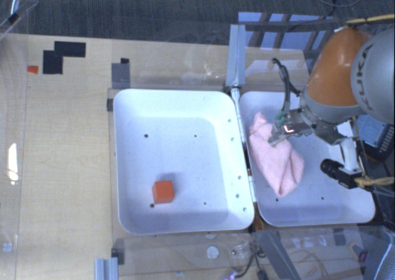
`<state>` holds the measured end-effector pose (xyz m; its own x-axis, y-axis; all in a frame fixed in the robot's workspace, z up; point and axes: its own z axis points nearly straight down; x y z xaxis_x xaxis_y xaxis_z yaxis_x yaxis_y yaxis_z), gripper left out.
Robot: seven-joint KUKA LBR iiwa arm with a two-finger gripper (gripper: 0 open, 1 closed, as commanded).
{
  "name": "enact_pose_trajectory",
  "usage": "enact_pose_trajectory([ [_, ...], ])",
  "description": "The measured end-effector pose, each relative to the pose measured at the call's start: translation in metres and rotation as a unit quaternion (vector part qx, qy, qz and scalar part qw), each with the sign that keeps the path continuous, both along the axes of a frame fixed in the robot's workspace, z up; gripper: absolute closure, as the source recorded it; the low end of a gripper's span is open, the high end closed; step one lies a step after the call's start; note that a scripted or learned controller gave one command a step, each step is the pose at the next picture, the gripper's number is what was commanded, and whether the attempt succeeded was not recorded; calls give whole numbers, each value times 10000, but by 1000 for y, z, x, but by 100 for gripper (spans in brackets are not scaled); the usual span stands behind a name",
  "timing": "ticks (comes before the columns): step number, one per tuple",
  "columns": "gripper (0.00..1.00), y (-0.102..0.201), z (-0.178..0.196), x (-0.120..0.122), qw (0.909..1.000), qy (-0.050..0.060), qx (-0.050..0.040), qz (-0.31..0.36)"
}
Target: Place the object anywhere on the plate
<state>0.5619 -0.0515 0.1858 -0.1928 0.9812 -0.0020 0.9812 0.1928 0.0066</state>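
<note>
Plainly, claw: the claw [285, 129] hangs over the upper part of the right bin [321, 211], its tip at the top edge of the pink cloth [278, 161]; whether it is apart, together or clamped on anything I cannot tell, since the wrist covers it.
Cloth: a crumpled pink heap lying in the left half of the right bin, just beside the divider between the bins.
Handling: probably light, soft and floppy; it should sag and drape when lifted, and a shallow pinch may slip off.
Where to grip: likely a raised fold near its top end, under the claw.
Orange block: a small cube [163, 192] sits low in the left bin [185, 106], well apart from the arm; it looks stiff and light.
Hidden: no plate is evident; the arm [345, 69] is cut off at the right edge and covers part of the bin.
Worktop: pale wood [62, 168].
</note>
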Motion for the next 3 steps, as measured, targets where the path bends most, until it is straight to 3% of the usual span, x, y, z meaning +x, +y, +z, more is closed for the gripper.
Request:
enact_pose_trajectory([
  [1, 100, 42, 28, 46, 10000, -3, 3, -58],
  [2, 100, 108, 0, 36, 9974, 2, 6, 719],
  [3, 100, 164, 16, 91, 9993, 6, 5, 385],
])
